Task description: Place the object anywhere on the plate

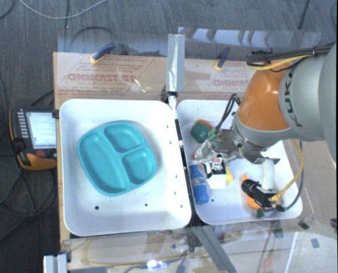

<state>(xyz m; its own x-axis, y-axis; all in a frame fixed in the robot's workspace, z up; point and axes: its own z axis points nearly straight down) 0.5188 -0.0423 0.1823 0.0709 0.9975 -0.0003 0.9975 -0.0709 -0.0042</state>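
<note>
Near edge first: a blue cylinder (199, 185) lies in the right bin (231, 206), along its left wall, long axis running 12-to-6. Just beside it, at its 2 o'clock, is a white block (217, 180) with a yellow bit on its 3 o'clock side. Cylinder is at my 7, block at my 6, both close under me.

My gripper (209, 152) hangs over the left half of the right bin, arm coming in from 3 o'clock. Too much of my own hardware in the way, so I can't tell whether I'm spread, closed or pinching something.

At my 11 there's a dark teal lump (201, 132) with an orange patch on its far side, near the bin's left wall.

Plate (100, 152) — teal, three compartments — lies mid left bin (78, 209), at my 9, well apart from me. Can't tell which loose thing is the task object; all three lie in the right bin, with the bin walls between them and the plate.

Farthest, at 12: a cardboard sheet (100, 75) behind both bins, with two blue-and-yellow clamps (102, 52) on its far edge.
</note>
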